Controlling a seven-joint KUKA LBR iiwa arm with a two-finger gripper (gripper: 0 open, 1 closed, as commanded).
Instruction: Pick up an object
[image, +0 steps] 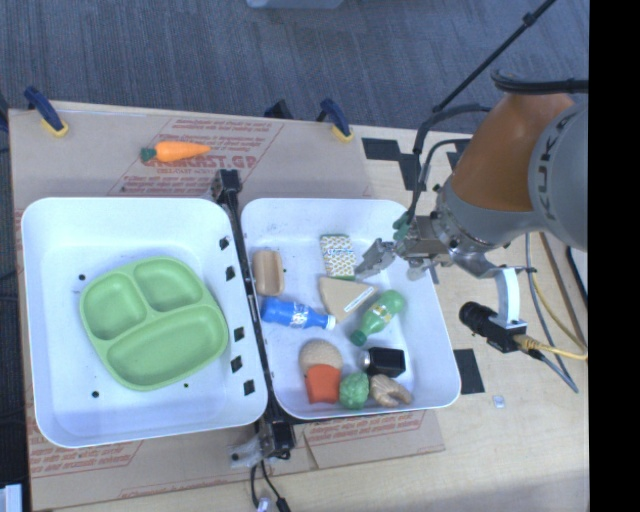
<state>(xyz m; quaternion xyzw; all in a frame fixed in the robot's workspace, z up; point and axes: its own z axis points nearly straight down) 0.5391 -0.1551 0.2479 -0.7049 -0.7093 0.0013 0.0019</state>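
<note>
My gripper (378, 258) hovers over the right side of the right bin (290, 215), its fingers open with nothing between them. Just left of it lies a green-and-white patterned packet (338, 255). Below it sit a cream wedge (343, 293) and a green bottle (378, 313). A blue bottle (297, 316) and a tan block (267, 272) lie near the bin's left wall. At the front of the bin are a tan-and-orange piece (320, 372), a green lump (353, 390), a black box (385, 360) and a tan lump (391, 391).
The left bin (50, 240) holds a green sectioned plate (155, 320). A toy carrot (175, 152) lies on the cardboard behind the bins. Blue clamps (47, 112) hold the board at the back edge.
</note>
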